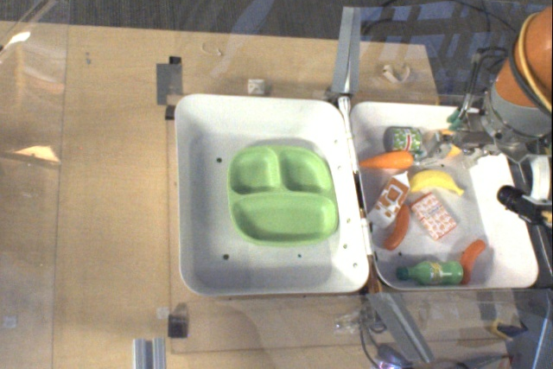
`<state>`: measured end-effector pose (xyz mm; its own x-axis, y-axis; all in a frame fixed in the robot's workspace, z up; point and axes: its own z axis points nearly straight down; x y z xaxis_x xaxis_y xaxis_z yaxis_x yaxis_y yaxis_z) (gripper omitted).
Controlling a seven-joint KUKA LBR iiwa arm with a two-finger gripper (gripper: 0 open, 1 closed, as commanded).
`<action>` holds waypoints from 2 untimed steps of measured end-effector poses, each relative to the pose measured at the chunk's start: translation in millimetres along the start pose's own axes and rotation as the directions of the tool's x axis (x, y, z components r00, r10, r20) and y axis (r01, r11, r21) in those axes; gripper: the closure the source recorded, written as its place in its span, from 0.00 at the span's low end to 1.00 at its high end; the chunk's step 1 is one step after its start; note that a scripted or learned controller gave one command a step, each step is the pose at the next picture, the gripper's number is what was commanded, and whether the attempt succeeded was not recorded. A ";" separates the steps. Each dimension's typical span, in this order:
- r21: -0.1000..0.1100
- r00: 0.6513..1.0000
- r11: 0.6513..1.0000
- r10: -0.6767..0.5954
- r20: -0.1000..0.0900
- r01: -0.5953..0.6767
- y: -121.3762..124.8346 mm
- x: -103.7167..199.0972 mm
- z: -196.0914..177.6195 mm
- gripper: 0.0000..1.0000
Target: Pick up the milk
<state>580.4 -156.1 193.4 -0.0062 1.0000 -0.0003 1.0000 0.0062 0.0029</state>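
Glossy green plastic tray in a smooth white bin on a matt wooden bench.

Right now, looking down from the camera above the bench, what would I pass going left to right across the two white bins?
Green divided tray in the left bin → small milk carton → yellow banana → gripper, over the back of the right bin.

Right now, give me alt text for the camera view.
The gripper hovers over the right bin by a can, carrot and banana. A milk carton lies mid-bin. The left bin holds a green tray.
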 end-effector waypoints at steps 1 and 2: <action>-0.038 0.999 0.998 0.050 0.005 -0.049 -40.7 27.0 71.4 0.00; -0.050 0.960 0.958 0.281 -0.013 -0.281 -17.8 23.6 79.9 0.00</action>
<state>562.7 -132.6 113.4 0.2752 0.9613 0.0134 0.9599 -0.2755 0.0523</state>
